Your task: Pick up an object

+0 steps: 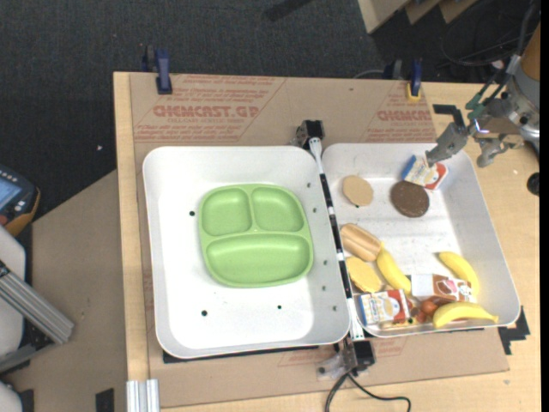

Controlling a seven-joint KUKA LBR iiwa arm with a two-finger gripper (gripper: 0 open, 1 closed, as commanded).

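Gripper (463, 140) at right bin's (493, 230) far corner; opening: cannot tell. Small carton (425, 173) just beside fingertips, grasp not evident. Nearby: brown disc (410, 199), tan disc (358, 190). Further: hot dog (360, 242), bananas (459, 314), milk carton (383, 308). Left bin (167, 230): green divided plate (254, 234). Printed on board (129, 144): "CHEMCAST GP".

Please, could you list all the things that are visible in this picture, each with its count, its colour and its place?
left bin: 1, white, left on the bench
divided plate: 1, green, in the left bin
right bin: 1, white, right on the bench
round pieces: 2, tan and brown, right bin, far half
small carton: 1, blue, white and red, far right bin, at the gripper
bananas: 3, yellow, near right bin
hot dog: 1, tan, right bin
clamps: 2, blue, far edge
gripper: 1, grey, over the right bin's far corner
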